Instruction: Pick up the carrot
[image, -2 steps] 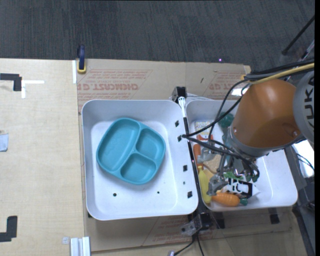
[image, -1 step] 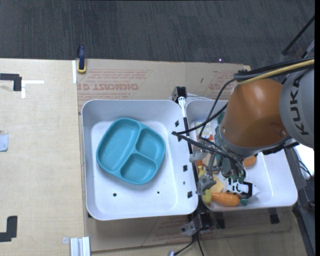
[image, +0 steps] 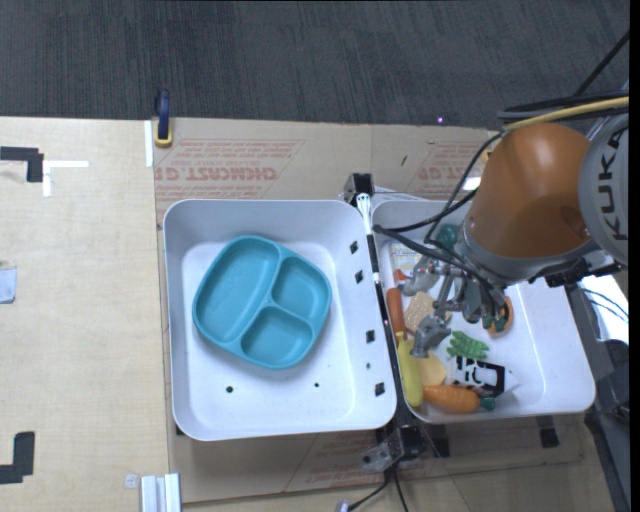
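Observation:
The carrot (image: 452, 399) is orange with a green top and lies at the front edge of the right bin (image: 560, 385), pointing left. My gripper (image: 441, 312) hangs below the orange wrist band over the left half of that bin. It is behind the carrot and apart from it, above a pale food piece. Nothing from the bin is visibly lifted.
Around the carrot lie a yellow banana-like piece (image: 410, 372), a green leafy item (image: 466, 346), a black-and-white item (image: 482, 376), a red-orange sausage shape (image: 396, 308) and a brown cookie (image: 501, 318). The left bin (image: 200, 395) holds a blue divided plate (image: 263, 301).

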